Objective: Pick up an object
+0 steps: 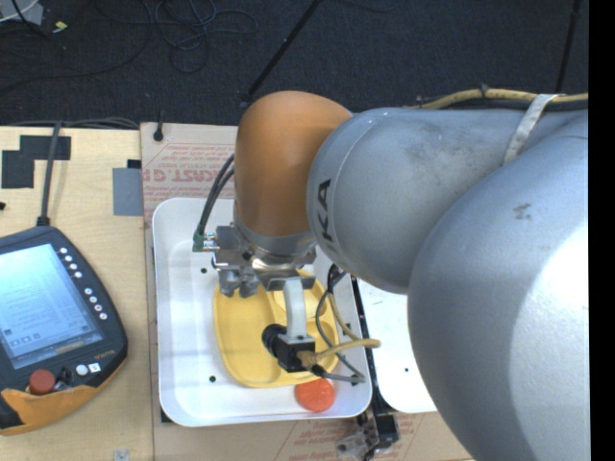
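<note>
Nearest, caught a small round orange object (315,394) lying just inside the near wall of the left shallow white plastic bin (173,286). Placed it close to the near edge of a shallow oval yellow plastic dish (240,344) but, by the look of it, not on it. Judged both loose, the bin's low walls serving to keep them within the arm's reach.

Off to the left at much the same depth, recorded a dark handheld control pendant with a lit screen (53,315). Found it parked on the pale wooden bench (91,190), well apart from the bins and out of the arm's path. Glimpsed a corner of the second white bin (394,382) to the right, under the arm.

Farther in, found the two-finger gripper (240,281) poised low over the far left part of the yellow dish, hanging straight down from the wrist, seemingly for a top-down grasp. Placed the dish directly beneath it and the orange object well toward the near side, off its line. Could not tell whether released or clenched, nor whether touching the dish. Saw nothing lifted.

Above, noted the orange band (279,161) and the bulky grey arm (452,219) reaching in from the right. Beyond, registered printed brown cardboard (187,166) under the bin, then dark carpet strewn with black cables (192,27).
</note>
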